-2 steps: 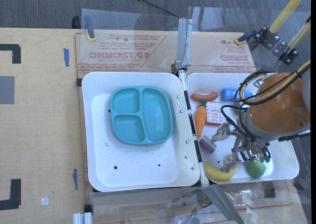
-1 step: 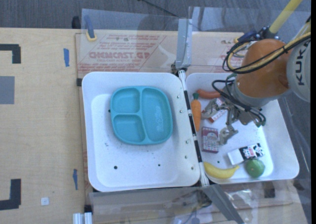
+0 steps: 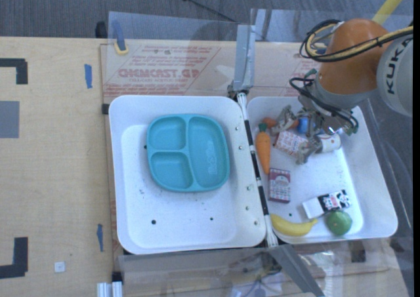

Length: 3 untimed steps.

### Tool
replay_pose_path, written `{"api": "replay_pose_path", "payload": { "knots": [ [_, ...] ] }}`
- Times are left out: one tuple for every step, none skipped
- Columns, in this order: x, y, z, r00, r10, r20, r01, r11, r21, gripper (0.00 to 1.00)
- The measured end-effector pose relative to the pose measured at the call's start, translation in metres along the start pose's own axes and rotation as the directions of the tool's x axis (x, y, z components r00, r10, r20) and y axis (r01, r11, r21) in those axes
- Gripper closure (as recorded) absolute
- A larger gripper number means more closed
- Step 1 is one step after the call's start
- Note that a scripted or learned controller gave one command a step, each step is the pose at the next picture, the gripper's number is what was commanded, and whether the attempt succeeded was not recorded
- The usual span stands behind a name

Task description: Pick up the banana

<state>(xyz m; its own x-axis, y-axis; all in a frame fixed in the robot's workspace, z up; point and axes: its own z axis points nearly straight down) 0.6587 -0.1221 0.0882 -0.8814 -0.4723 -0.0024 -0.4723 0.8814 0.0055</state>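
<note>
A: Where was the banana [image 3: 293, 225]?

B: In the right bin [image 3: 367, 158], lying against its near-left corner, curved, with a green apple [image 3: 339, 223] just beside its right end. A small white carton with black patches [image 3: 326, 203] sat just above the apple.

A: And the gripper [image 3: 308, 138]?

B: Low over the far part of that same bin, well apart from the banana, under the orange band [image 3: 351, 53] of the arm. It hung over a pinkish packet [image 3: 289, 142]. I could not tell how wide the fingers stood, nor whether they had hold of anything.

A: What else lay near the banana?

B: A red patterned box [image 3: 279, 185] lay above it, and a carrot [image 3: 263, 149] ran along the bin's left wall above that. The left bin [image 3: 131, 223] held a turquoise divided plate [image 3: 188, 153].
</note>
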Motion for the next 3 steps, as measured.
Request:
{"api": "replay_pose_path", "payload": {
  "knots": [
    [0.062,0.038,-0.001,0.994,-0.109,0.007,0.109,0.994,0.009,0.00],
    [-0.019,0.012,-0.003,0.887,-0.462,0.005,0.462,0.887,0.018,0.00],
    [0.050,0.020,-0.001,0.789,-0.614,0.001,0.614,0.789,0.010,0.00]
  ]
}}
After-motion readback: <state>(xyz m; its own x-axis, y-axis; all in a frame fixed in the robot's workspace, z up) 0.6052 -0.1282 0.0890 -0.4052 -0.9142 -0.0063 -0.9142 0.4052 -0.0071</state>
